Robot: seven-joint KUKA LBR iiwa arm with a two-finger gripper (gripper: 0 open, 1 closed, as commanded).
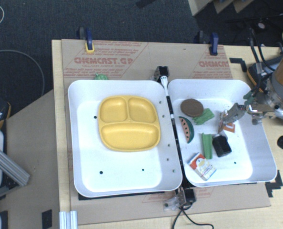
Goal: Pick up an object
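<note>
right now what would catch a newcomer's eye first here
The yellow divided plate stands out, alone in the left bin. Next comes the cluster of small things in the right bin: a brown disc, a watermelon slice and a black block. The gripper hangs just above that cluster.

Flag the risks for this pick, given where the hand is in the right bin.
1. The hand hangs over a tight cluster: an orange-and-white piece, a black block and a green stick. It may nudge a neighbour or grab two.
2. Its target lies partly under the fingers, so a misaligned close could pinch only an edge and slip.
</note>
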